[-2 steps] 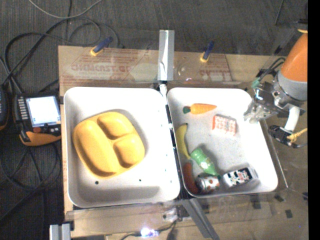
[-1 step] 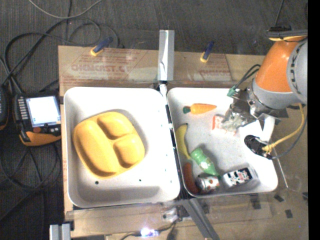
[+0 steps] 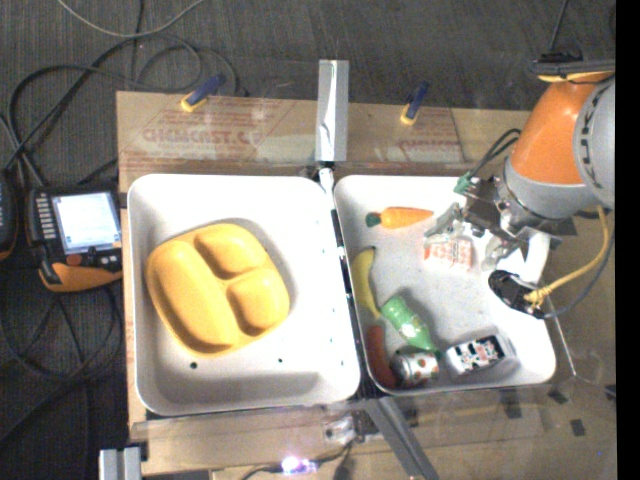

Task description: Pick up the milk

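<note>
Milk: white carton with red print, lying in the right bin, in its upper half, toward the far right side; just below and right of the carrot; well apart from the things along the near edge.

End effector: low over the right bin, right at the milk's upper right corner, seemingly touching or just above it; open or closed, cannot tell, the dark metal parts too tangled to read; milk not seen lifted, flat on the bin floor.

Arm: reaching in from the right, orange band above the grey wrist; yellow cable looping down beside it, past the bin's right rim.

Elsewhere in the right bin: banana along the left wall, curved; green bottle just below it, lying at a slant; can at the near edge, touching or nearly touching the bottle's lower end; small box right beside the can, dark and white with a red spot.

Left bin: yellow tray with three compartments, set at an angle near the middle.

Desk: brown board beyond the bins, with two blue-and-yellow clips on its far edge and a metal post between the bins; handset with a lit screen off to the left, on the floor among dark cables.
</note>
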`<state>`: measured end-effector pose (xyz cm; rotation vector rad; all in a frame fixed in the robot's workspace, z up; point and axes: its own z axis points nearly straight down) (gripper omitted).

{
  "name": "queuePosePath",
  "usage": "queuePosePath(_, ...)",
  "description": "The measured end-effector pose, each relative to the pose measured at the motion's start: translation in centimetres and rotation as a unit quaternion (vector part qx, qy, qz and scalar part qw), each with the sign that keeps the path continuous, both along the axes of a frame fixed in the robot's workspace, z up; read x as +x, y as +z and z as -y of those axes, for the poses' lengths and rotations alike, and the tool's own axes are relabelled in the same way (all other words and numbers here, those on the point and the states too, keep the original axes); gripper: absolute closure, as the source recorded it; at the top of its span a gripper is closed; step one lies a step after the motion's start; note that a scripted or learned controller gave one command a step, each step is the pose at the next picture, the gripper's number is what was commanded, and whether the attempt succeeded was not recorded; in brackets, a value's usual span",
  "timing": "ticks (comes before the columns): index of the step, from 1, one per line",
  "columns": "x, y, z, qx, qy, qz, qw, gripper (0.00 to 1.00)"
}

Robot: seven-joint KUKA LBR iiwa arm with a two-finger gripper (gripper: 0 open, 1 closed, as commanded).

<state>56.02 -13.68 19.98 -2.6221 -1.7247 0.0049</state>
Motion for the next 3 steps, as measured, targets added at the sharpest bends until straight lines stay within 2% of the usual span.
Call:
queuePosePath(1, -1.8, -4.8, -1.6, 0.0002, 0.040, 0.000, 0.9992, 0.00)
queuePosePath(2, 3.4, -11.0, 2.5, -0.0022, 0.061, 0.006, 0.9981, 0.00)
queuePosePath(3, 3.5, -10.0, 2.5, -0.0015, 0.061, 0.007, 0.9981, 1.00)
